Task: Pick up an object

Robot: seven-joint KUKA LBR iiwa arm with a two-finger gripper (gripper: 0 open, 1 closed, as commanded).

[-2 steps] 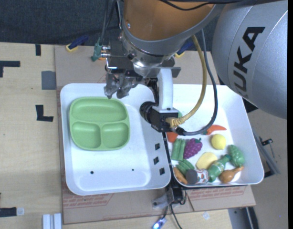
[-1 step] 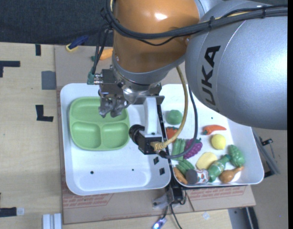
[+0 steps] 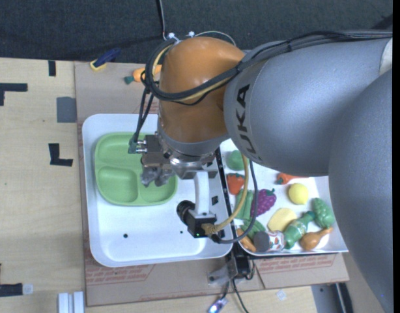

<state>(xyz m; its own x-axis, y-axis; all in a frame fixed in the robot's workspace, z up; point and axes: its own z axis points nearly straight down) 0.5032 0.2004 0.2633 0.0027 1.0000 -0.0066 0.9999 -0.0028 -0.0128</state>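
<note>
**Gripper over green tray, opening not readable**

Gripper (image 3: 154, 173) is in the left bin (image 3: 141, 237), over the right-hand side of the green tray (image 3: 118, 168). The wrist housing blocks the view, so I can't tell how far open it is. Nothing can be seen held in it. Also can't tell whether it touches the tray or sits just above it.

The tray is a shallow divided one, lying flat in the far-left part of the left bin, close to the bin's left wall.

Pickable items are mostly in the right bin (image 3: 315, 186), bunched toward its near edge:
- purple grapes (image 3: 265, 201) near the middle, with a yellow lemon (image 3: 298, 192) just right of them
- yellow banana (image 3: 280, 219) in front of the grapes
- green broccoli (image 3: 321, 210) toward the right wall
- brown pear (image 3: 311, 240) at the near-right corner
- red-orange piece (image 3: 234, 183) against the left wall, partly behind cabling

The arm (image 3: 304, 103) covers the far half of the right bin.

On the worktop beyond the left bin's far edge there is a small blue-and-yellow item (image 3: 105, 59), well apart from everything else.
</note>
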